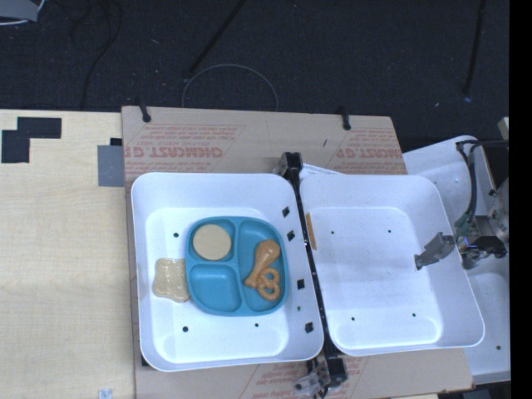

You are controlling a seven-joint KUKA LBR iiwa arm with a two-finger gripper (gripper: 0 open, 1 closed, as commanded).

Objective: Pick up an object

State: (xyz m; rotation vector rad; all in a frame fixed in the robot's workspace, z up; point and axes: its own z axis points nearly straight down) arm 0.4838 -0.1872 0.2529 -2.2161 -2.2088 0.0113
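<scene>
My tool (432, 250) hangs at the right bin's (374, 339) right rim; it is small and dark, so I cannot tell its state. Well to its left, in the left bin (158, 339), a blue tray (218, 293) holds a round cracker (211, 242) and pretzel (265, 271); a tan piece (170, 279) touches the tray's far side.

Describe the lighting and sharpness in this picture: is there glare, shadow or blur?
Camera view: even, soft light; the white bins look bright but keep detail, no strong glare. The blue tray and its food are fairly sharp. The floor above the bench is dark. The gripper at the right bin's edge is small and slightly blurred.
</scene>
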